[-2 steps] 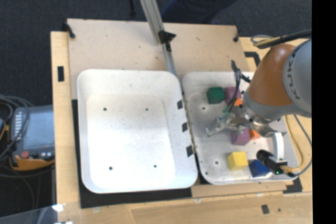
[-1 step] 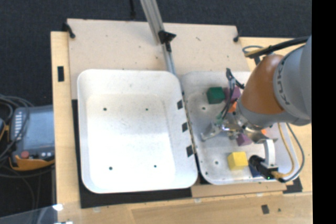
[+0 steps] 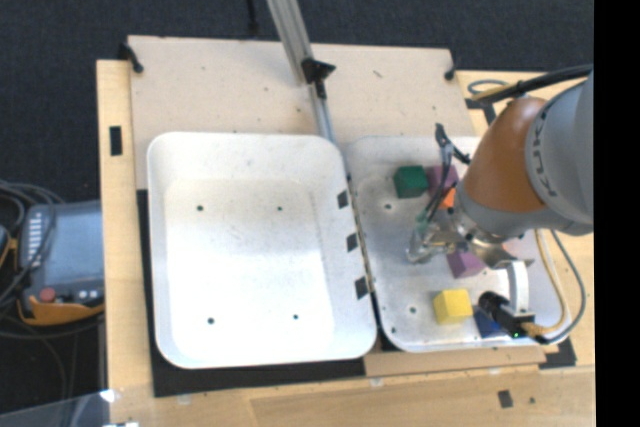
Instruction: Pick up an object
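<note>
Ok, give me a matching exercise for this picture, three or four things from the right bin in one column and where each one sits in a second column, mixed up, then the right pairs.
Things:
1. green block
2. yellow block
3. purple block
4. pincer

Places:
A. near the front rim of the right bin
B. toward the back of the right bin, left of the arm
C. over the middle of the right bin, just left of the purple block
D. tucked beside the wrist, between the green and yellow blocks

Pairs: 1-B, 2-A, 3-D, 4-C
</note>
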{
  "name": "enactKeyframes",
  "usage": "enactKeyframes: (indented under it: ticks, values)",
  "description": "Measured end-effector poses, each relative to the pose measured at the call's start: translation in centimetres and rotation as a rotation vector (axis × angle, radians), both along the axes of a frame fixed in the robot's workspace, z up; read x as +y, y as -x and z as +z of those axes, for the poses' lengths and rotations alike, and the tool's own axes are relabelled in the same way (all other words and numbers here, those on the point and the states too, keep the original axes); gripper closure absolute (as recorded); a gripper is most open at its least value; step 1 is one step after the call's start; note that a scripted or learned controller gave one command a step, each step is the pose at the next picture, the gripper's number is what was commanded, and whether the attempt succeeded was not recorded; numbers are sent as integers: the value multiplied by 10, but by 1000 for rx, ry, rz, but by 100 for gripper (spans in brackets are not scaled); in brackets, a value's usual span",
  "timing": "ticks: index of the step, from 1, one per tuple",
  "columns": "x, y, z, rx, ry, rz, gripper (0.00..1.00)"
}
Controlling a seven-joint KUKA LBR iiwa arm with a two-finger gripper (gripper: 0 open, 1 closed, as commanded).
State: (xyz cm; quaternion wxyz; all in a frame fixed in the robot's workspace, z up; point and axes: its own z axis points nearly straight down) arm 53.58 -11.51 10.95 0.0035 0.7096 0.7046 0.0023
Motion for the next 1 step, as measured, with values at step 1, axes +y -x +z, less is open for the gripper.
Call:
enactKeyframes:
  ticks: [1]
  values:
    - [-9,-3,62,0,1,7,100]
